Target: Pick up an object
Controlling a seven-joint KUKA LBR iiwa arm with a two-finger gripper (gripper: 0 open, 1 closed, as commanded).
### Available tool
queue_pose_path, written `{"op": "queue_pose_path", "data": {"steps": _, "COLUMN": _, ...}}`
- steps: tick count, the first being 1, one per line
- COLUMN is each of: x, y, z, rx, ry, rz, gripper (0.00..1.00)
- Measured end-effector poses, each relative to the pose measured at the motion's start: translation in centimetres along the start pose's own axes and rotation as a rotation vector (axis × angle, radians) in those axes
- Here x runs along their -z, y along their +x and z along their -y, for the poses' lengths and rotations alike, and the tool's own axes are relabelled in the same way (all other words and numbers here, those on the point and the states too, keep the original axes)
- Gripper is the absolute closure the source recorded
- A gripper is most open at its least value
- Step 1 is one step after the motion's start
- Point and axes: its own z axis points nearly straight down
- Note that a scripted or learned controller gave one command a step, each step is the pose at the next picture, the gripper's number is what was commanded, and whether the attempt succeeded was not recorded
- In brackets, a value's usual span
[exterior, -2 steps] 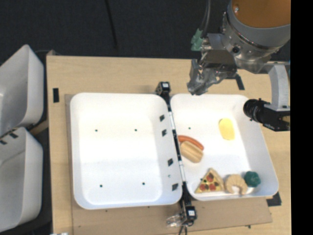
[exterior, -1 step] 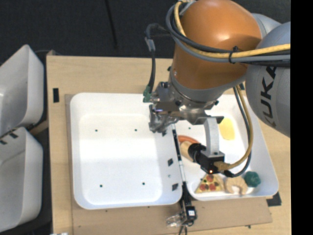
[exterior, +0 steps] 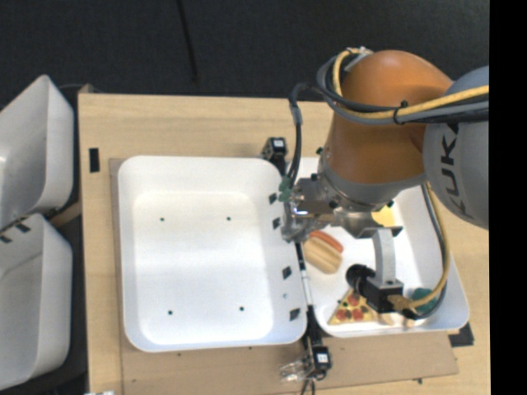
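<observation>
Two shallow white bins are sitting side by side on the pale wooden bench (exterior: 99, 245). The left bin (exterior: 198, 245) is lying well apart from the toys, all of which are resting in the right bin (exterior: 412, 249).

The arm (exterior: 383, 113) is reaching in from the right, and its broad orange band is hanging over the upper part of the right bin, covering much of that bin's floor. The gripper (exterior: 306, 220) is sitting low beneath the wrist, close to the wall that the two bins share. Its metal body is showing at the left edge of the wrist, but the wrist is hiding its tips, so whether it is open or closed cannot be told, nor whether it is holding anything.

A tan hot dog toy (exterior: 324, 252) with a red strip along its top is lying just beside the gripper, on the side nearer the camera. A pizza slice toy (exterior: 352, 309) is lying flat near the right bin's front wall. A small yellow piece (exterior: 384, 216) is peeking out from under the wrist, farther back in the same bin.
</observation>
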Motion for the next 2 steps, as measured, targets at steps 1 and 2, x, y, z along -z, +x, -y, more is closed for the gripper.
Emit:
{"op": "queue_pose_path", "data": {"steps": 1, "x": 1.5, "y": 0.4, "z": -0.1, "rx": 0.004, "ry": -0.009, "rz": -0.004, "gripper": 1.00}}
{"op": "queue_pose_path", "data": {"steps": 2, "x": 12.1, "y": -4.2, "z": -3.5, "rx": 0.004, "ry": -0.022, "rz": -0.003, "gripper": 1.00}}
